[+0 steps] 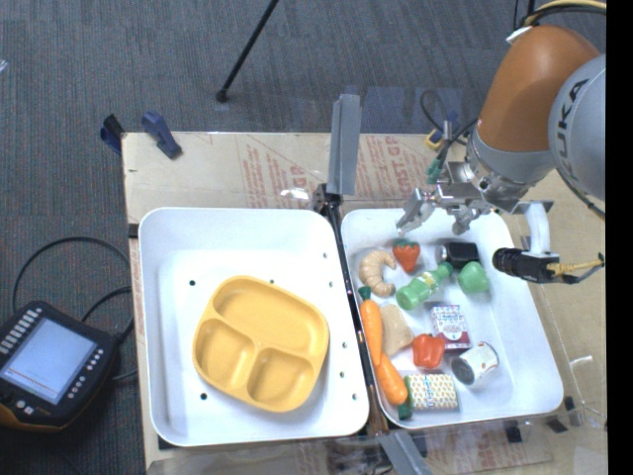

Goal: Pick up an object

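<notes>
At the far left a black pendant [49, 364] with a pale screen lies on the dark floor, its cable looping up behind it. On the bench's back left corner sit two blue clamps [158, 133]. The brown board [267, 171] under the bins carries red printing, mirrored and too faint to read.

The left bin [163, 265] holds a yellow plate [261, 341] with three compartments, lying flat near the middle.

A grey post [344, 146] stands at the back between the bins. The right bin [539, 364] holds the toy food. Along its left wall lie a beige croissant [377, 269] and, below it, a long carrot [381, 349] running toward the front. A pale wedge [398, 329] touches the carrot's right side. A strawberry [406, 254] sits near the back, just beside the croissant. A green bottle [423, 287] lies tilted in the middle, with a black block [460, 253] and a green lump [474, 278] to its right. Below are a red-and-white carton [450, 327] whose print is too small to read, a red pepper [427, 350], a can [476, 363] on its side, and a dotted packet [431, 392] at the front.

The gripper [439, 210] hangs over the bin's back edge, above the strawberry and black block, its fingers spread with nothing between them. On the grey arm [584, 77], part of the letters "KUKA" reads at the right edge.
</notes>
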